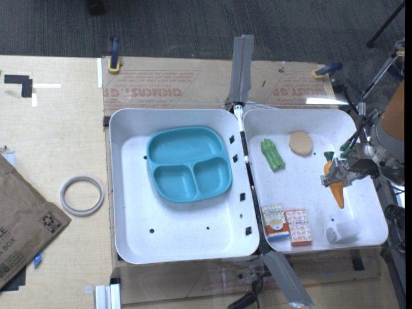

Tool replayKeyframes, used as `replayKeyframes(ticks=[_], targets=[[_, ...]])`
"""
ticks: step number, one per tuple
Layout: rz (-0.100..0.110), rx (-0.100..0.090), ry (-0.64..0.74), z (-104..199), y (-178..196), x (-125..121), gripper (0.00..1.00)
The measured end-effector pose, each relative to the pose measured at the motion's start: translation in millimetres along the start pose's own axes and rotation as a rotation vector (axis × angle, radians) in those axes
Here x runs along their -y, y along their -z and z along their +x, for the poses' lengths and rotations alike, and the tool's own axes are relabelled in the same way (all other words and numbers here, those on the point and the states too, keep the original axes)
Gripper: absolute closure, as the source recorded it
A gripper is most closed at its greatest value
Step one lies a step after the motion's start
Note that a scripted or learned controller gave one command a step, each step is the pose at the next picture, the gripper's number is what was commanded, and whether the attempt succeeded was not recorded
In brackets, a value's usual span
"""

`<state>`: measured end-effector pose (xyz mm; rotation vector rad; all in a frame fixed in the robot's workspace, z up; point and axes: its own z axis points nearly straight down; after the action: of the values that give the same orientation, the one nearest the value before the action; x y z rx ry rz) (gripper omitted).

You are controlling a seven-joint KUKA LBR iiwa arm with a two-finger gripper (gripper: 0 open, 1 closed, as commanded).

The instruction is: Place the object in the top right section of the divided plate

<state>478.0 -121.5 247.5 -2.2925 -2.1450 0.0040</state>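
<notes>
In the camera view, the gripper (336, 172) is low in the right bin (370, 234), and a carrot (337, 192) hangs at its tip; the orange top seems to sit between the fingers, so I judge it pinched, though the hold looks shallow and near one end. The divided plate (189, 164), teal, lies in the left bin (129, 237), well apart from the carrot, across the wall where the bins meet. The likely trouble: a carrot held by one end can swing or slip out during the lift and the carry, or catch on that wall if it hangs low. The plate's small sections sit close together, so a tilted, dangling carrot could land across a ridge or in the wrong one. Nearby lie a green vegetable (272, 154), a round cookie (300, 143) and two small boxes (288, 224), whose print is too small to read. On the cardboard (167, 82) behind the bins, upside-down red lettering reads roughly "CHEMCYL".
</notes>
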Motion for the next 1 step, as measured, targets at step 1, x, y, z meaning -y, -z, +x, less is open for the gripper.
replayKeyframes(ticks=[1], targets=[[-0.002,0.000,0.424,-88.0,-50.1,-7.5,1.00]])
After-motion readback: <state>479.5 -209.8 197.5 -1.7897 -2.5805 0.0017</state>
